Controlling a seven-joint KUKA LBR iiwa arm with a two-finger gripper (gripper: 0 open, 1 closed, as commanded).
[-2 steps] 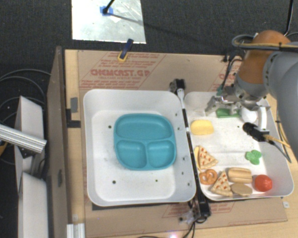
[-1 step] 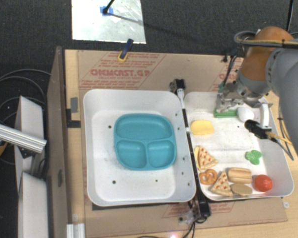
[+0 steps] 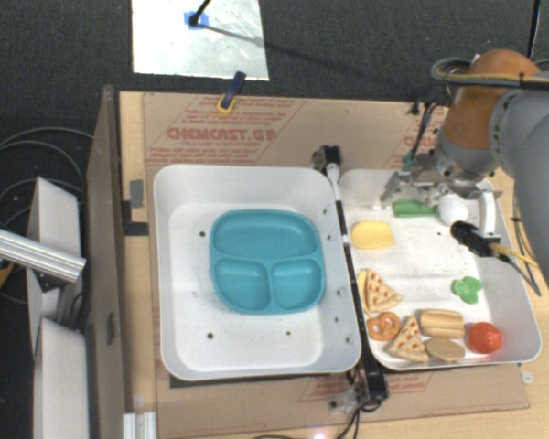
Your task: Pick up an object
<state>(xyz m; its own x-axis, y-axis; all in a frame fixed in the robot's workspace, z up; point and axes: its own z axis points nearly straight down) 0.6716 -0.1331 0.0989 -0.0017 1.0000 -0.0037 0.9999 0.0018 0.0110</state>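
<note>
My gripper hangs low over the far end of the right bin, just above a flat green piece. A white egg-shaped item lies right beside that piece. A yellow lump rests near the bin's left wall. Toward the near end lie two pizza slices, a pretzel, a bread roll, a red tomato and a green broccoli piece. Nothing is visibly held.
The left bin holds a teal divided plate. A black clip sits where the bins meet at the far side. The grey arm and its orange band rise over the right bin's far corner. Cables lie at far left.
</note>
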